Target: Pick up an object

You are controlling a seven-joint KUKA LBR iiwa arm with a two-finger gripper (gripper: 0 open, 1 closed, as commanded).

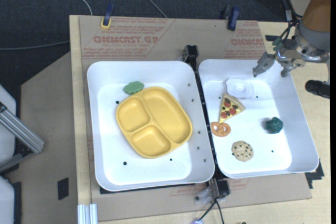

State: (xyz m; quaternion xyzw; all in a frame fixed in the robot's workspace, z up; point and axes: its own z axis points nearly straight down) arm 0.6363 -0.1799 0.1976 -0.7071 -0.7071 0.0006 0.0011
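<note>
So, near edge of the right bin [299, 162]: cookie [242, 150], then pretzel [220, 128], teal lump [273, 124], pizza slice [230, 107], white piece [239, 87]. Left bin [100, 113] held a yellow tray [153, 121]. My claw [273, 66] hung spread and empty over the far rim.

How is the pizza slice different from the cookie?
The pizza slice is a triangle, while the cookie is round. The pizza slice is yellow with red and green toppings; the cookie is tan with dark specks. The pizza slice lies nearer the middle of the bin, touching the pretzel; the cookie lies apart, nearer the front rim. Both are toy foods lying flat in the right bin.
</note>
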